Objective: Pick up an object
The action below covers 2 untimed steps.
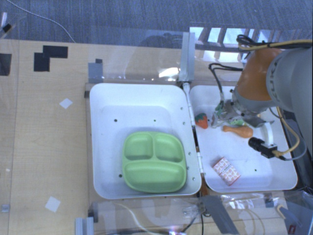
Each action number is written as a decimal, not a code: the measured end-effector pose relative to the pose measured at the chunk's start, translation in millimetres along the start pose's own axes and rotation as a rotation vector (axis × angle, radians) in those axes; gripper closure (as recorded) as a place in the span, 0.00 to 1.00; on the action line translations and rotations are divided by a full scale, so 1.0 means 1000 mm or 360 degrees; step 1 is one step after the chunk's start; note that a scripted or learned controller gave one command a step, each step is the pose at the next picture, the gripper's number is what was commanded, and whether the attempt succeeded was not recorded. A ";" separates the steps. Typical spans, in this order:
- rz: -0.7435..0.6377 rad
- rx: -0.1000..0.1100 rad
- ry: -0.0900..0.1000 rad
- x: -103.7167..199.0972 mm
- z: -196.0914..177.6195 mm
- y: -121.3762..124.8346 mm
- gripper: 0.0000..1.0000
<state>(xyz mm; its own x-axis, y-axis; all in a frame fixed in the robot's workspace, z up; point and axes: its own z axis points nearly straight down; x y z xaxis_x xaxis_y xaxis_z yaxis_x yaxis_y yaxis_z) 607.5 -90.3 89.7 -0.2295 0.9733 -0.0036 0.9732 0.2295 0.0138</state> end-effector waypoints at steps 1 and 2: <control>0.0057 0.0002 0.0000 0.015 -0.002 -0.072 0.00; 0.0361 0.0020 0.0004 0.017 -0.014 -0.119 0.00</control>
